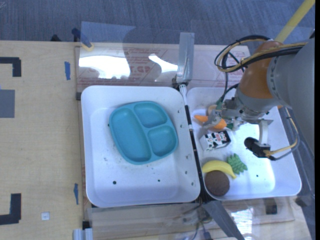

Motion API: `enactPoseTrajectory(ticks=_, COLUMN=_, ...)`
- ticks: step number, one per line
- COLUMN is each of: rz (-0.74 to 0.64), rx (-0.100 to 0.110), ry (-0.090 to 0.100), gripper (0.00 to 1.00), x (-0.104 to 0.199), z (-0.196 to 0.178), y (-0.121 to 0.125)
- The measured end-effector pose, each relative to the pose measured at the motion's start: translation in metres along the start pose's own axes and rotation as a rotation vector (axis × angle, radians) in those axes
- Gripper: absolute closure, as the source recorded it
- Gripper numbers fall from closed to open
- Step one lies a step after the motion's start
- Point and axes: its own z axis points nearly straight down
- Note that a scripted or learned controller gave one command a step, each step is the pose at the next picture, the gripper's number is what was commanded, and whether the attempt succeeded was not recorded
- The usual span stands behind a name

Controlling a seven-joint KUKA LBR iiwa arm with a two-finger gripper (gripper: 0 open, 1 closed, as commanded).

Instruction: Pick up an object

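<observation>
Two shallow white plastic bins sit side by side on a pale wood-grain tabletop [40,149]. Left bin [95,179] holds a teal three-compartment plastic tray [144,131], lying flat near the bin's middle, slightly angled.

Right bin [287,176] holds the small stuff, all on its left half: an orange carrot-like toy [201,118] near the dividing wall at the far side; a small black-and-white cow-patterned block [215,140] just below it; a yellow toy banana [219,167] nearer the camera, touching a brown round ball-like object [217,182] at the bin's near left corner; a green leafy toy [236,163] just right of the banana.

Grey arm with orange band [257,79] reaches in from the right over the far part of the right bin. Claw [218,118] sits low, just right of the carrot toy and above the cow block. Cannot tell whether the claw is apart or together; too cluttered and small. Nothing visibly between it. A black cable connector [255,146] hangs off the arm over the bin's middle.
</observation>
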Motion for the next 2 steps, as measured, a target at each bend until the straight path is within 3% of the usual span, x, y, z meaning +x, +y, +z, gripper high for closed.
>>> enactPoseTrajectory(ticks=1, rz=0.002, rx=0.006, ry=0.001, gripper=1.0, x=-0.002, z=-0.008, y=-0.001)
enactPoseTrajectory(ticks=2, rz=0.252, rx=0.0, ry=0.002, gripper=1.0, x=0.079, z=-0.099, y=0.042)
